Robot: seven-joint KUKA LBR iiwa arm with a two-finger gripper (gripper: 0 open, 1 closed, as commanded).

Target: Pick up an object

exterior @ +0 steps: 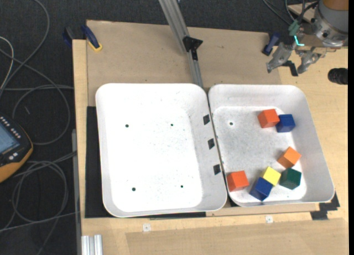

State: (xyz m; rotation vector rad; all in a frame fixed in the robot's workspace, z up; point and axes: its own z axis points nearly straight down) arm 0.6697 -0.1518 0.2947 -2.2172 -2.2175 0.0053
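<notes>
So the right bin (310,138) has all the goods: an orange cube (268,118) touching a blue cube (285,123) near its far edge, another orange block (289,157) tilted by the right wall, then a cluster along the near edge: a dark green cube (290,178), a yellow cube (271,175), a blue one (260,188) just beside it, and one more orange cube (238,180) toward the near left corner. The left bin (110,154) just shows a few dark dots on its floor.

Around them: a grey metal rail (174,19) slants across the far side of the bench (133,55), with blue clamps (91,37) at the far corners and cables on the dark floor to the left.

The pincer (290,60) hangs over the bare bench beyond the right bin's far edge, fingers spread apart, nothing between them. The cubes look small, solid-coloured and matte.
</notes>
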